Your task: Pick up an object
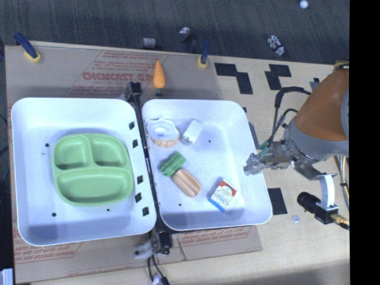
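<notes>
A worktop (309,254) seen from above at a slant carries two shallow white bins side by side on a sheet of brown cardboard (107,70).

The left bin (29,218) holds a pale green divided plate (92,168) with three sections, lying flat near the middle.

The right bin (258,209) holds four small things. Near its back left sits a round white and tan piece (162,130), perhaps a toy pastry. Just beside it to the right lies a small white cylinder (191,131). Toward the middle lies a toy carrot (181,174) with a green top and a peach-coloured body, tilted so the green end points to the back left. Near the front right corner lies a small box (223,195) printed in red, white and blue.

The grey arm (323,111) with its orange band reaches in from the right. Its claw (254,164) hangs at the right rim of the right bin, above the box and apart from every object. The claw is small and blurred, so I cannot tell whether it is apart or together; nothing is seen in it.

An orange toy carrot (158,76) lies on the cardboard behind the bins.
</notes>
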You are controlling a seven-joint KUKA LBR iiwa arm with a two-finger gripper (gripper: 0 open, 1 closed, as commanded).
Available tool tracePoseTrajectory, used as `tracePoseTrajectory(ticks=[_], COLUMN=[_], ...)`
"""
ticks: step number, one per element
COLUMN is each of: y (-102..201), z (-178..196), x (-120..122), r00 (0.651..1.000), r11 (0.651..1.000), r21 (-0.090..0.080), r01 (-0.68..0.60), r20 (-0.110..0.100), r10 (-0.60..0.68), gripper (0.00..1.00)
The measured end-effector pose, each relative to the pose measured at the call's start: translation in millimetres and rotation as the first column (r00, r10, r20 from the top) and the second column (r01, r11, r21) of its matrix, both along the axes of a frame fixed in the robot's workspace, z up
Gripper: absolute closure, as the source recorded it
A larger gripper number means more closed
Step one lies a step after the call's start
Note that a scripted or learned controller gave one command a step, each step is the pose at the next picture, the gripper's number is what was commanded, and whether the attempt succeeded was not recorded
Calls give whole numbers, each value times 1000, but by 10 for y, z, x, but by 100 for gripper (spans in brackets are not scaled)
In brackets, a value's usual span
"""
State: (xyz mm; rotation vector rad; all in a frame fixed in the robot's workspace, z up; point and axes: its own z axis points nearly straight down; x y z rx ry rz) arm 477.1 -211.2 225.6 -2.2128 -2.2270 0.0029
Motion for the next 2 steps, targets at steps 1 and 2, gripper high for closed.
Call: tracePoseTrajectory(ticks=[1,2], y=[-6,14], z=[204,93], x=[2,-1], r00=[1000,1000], r11=[1000,1000], r21=[-2,0], r01=[1,0], r20=[5,1], r10=[-1,0], gripper=[100,100])
